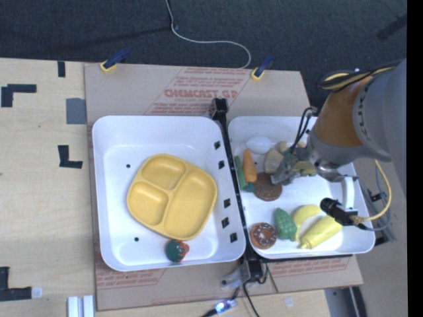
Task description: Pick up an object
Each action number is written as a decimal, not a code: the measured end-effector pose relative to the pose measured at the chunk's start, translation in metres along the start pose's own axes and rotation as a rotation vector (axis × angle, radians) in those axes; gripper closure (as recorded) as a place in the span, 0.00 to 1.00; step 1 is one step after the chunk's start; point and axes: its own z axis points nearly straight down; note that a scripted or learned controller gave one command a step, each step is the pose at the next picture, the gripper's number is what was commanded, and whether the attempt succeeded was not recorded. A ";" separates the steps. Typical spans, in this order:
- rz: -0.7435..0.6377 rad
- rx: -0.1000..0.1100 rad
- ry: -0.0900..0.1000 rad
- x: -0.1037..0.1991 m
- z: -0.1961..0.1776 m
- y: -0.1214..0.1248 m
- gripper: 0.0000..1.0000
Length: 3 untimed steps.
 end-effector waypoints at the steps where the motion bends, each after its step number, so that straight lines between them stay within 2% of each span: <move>1: 0.001 0.006 0.001 0.004 -0.063 0.003 1.00; 2: 0.000 0.008 0.002 0.013 -0.108 0.005 1.00; 3: 0.001 0.010 0.002 0.014 -0.125 0.005 1.00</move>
